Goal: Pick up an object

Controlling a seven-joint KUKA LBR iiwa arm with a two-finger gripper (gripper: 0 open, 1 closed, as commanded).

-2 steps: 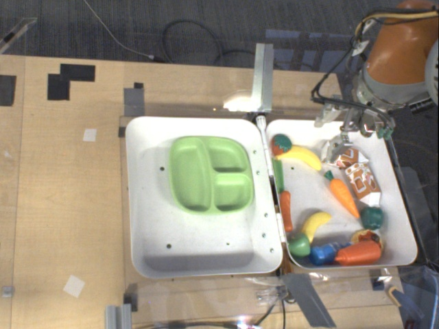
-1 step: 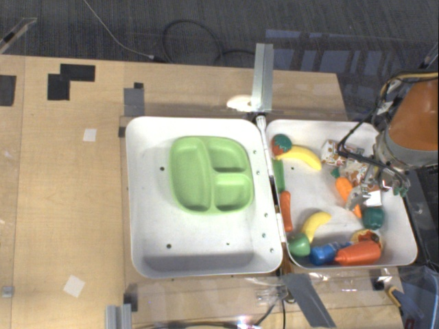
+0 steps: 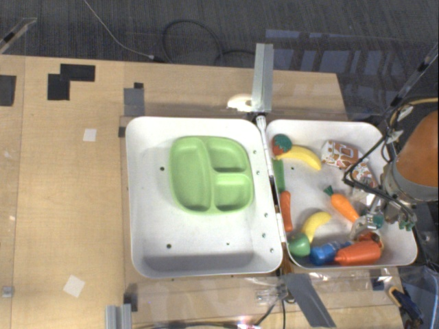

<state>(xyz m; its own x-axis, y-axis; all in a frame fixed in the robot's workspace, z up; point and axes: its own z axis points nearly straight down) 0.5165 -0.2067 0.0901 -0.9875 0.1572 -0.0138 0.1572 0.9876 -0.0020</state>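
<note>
Toys (image 3: 322,214) are heaped in the right bin (image 3: 405,256); the claw (image 3: 374,219) is poised just above them, its state unreadable. Descent onto one toy is judged next.

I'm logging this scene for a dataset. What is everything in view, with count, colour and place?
bins: two, white, side by side on the bench
divided plate: one, green, in the left bin
bananas: two, yellow, right bin, one near the top and one lower
carrots: several, orange, right bin
small packet: one, white and red, right bin near its top
blue toy: one, blue, right bin near its bottom edge
cable: one, black, on the carpet beyond the bench
arm: one, grey with an orange band, at the right
gripper: one, low over the right bin's lower right
</note>
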